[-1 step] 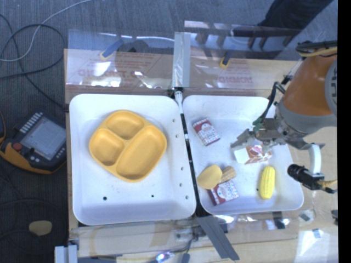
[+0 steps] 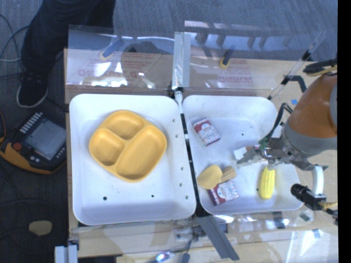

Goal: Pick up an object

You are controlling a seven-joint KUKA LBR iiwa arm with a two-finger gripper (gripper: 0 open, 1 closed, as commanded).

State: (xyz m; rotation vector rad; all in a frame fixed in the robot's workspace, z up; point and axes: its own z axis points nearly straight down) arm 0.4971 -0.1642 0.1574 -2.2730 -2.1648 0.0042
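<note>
counter (image 2: pixel 230 73): two white bins
fingers (image 2: pixel 253 154): over right bin (image 2: pixel 241 111), state unclear
corn cob (image 2: pixel 267 182): just beside fingers
yellow divided plate (image 2: pixel 128 144): left bin (image 2: pixel 88 201), well apart

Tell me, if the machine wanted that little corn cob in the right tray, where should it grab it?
Probably across the middle of the corn cob, coming straight down from above. It lies flat and runs lengthwise up and down the view, so closing across its narrow width suits the long, rounded shape. Both long sides look free: the gripper is just above its top end and the bin wall lies to the right.
</note>
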